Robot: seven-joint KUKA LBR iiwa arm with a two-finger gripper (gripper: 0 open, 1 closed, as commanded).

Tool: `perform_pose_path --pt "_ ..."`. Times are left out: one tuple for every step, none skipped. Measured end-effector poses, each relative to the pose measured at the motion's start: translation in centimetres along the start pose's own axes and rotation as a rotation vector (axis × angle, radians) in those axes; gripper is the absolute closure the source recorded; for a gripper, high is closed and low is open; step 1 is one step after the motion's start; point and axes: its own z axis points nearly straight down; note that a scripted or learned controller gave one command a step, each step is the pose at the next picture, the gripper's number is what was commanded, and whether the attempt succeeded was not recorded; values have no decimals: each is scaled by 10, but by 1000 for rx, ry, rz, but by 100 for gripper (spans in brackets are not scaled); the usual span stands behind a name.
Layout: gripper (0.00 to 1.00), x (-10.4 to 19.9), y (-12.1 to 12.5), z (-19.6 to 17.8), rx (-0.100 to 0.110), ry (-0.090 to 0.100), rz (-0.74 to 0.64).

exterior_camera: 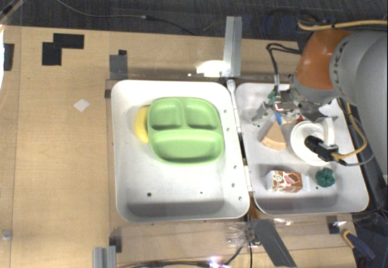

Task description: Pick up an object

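We see the gripper [276, 110] low in the upper part of the right bin [351, 200], with the grey arm [357, 73] and its orange band [316, 60] above it. From this angle we cannot tell how the jaws stand.

Taking the gripper as our landmark, a tan wedge-shaped piece [274, 136] lies just below it, close to the tips, though we cannot tell whether they touch. A white cup [308, 139] sits to the lower right of the gripper, beside the wedge. Farther below lies a small brown-and-white packet [285, 181], and right of that a dark green object [325, 177].

Well to the gripper's left, the left bin [176, 194] holds a green divided tray [183, 128] with a yellow object [141, 125] at its left edge.
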Motion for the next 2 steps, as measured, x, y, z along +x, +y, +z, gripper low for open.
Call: perform_pose_path --pt "0 3 8 0 3 -2 17" --pt "0 49 21 -90 19 3 168"
